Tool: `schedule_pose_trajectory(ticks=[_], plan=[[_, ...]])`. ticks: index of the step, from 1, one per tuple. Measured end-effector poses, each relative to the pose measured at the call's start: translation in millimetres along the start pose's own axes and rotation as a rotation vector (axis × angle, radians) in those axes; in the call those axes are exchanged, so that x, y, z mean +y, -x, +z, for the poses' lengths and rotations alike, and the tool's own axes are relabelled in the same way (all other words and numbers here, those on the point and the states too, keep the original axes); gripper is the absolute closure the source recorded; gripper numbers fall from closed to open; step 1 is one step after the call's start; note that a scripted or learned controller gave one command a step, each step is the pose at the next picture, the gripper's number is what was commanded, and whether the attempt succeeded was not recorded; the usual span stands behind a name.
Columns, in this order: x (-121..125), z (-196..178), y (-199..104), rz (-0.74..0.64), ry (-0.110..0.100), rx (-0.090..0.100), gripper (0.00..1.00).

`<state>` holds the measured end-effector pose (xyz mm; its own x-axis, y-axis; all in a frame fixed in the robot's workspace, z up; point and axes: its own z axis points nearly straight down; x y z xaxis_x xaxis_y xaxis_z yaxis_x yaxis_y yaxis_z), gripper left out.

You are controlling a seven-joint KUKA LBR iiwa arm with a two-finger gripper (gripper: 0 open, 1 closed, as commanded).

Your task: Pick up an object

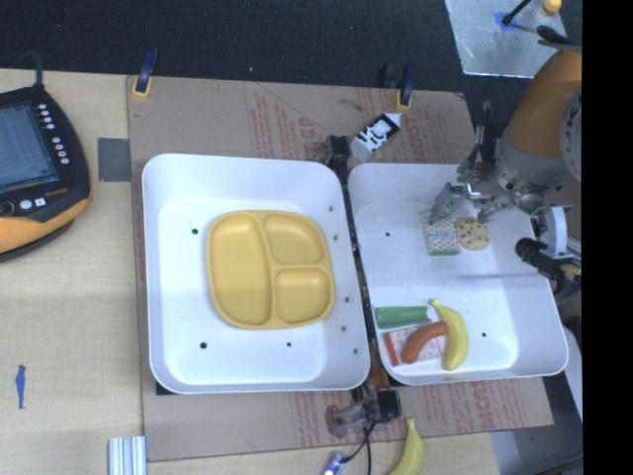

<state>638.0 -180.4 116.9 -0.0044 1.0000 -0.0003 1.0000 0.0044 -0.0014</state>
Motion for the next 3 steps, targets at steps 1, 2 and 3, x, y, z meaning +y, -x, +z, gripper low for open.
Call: schedule_pose_trajectory(ticks=[1,2,3], plan=[[-40,26,-16,0.001,-0.004,0.000,0.00],[15,25,-3,0.000,-0.001,0.001,0.00],[4,5,-43,-0.001,-0.003,0.001,0.00]])
